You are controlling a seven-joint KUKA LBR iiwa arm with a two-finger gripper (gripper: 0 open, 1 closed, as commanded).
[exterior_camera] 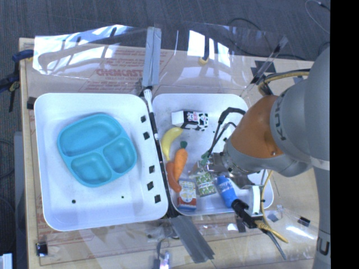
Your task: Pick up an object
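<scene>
The right bin (242, 103) holds a yellow banana (170, 139), an orange carrot (178, 166), a small black-and-white carton (190, 119), an orange-and-white pouch (187, 194), a green packet (205, 184) and a blue bottle (226, 191). My gripper (209, 164) hangs low over the middle of this bin, just right of the carrot and right above the green packet. The arm's orange band (252, 133) and grey wrist cover the bin's right part.
The left bin (50, 206) carries a blue three-compartment plate (96, 148). A ridge with black clips (150, 150) divides the two bins. Clear plastic sheeting (112, 55) lies behind them, and cables (263, 220) trail at the front right corner.
</scene>
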